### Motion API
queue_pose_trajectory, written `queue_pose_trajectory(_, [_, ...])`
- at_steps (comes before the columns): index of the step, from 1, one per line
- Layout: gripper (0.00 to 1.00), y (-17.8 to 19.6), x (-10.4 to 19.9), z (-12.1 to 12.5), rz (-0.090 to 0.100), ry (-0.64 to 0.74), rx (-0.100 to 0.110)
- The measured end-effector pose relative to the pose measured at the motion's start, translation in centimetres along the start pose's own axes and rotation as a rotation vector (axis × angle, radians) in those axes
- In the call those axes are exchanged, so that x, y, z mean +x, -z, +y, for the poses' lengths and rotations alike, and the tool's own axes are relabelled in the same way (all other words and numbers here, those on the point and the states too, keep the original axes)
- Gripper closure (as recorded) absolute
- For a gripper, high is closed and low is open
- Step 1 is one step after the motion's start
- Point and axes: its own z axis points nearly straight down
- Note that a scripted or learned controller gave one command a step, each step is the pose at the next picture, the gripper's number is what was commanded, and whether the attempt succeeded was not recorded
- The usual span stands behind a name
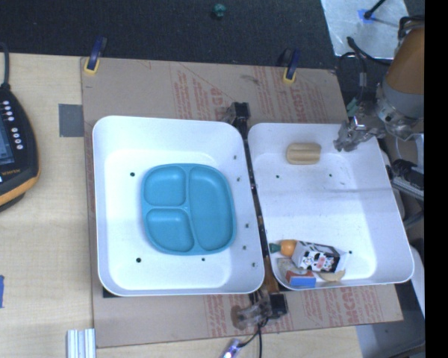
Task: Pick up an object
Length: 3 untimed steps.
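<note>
Tabletop's two bins wait, nothing lifted yet: claw (349, 136) hangs at the right bin's (373, 200) far edge, grip unreadable, just beside the tan block (304, 154), clutter (312, 263) near its front.

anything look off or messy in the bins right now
Nothing is spilled or damaged. The blue divided plate lies flat in the left bin. In the right bin, a tan block sits alone near the far wall, while small items are heaped in the near left corner.
</note>
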Motion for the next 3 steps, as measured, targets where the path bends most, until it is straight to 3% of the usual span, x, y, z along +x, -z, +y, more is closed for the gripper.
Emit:
queue_pose_trajectory(1, [0.00, 6.2, 5.8, 0.0, 0.001, 0.000, -0.001])
queue_pose_trajectory(2, [0.00, -5.2, 2.1, -0.2, 0.000, -0.001, 0.006])
queue_pose_trajectory(3, [0.00, -6.8, -1.4, -0.1, -0.001, -0.001, 0.001])
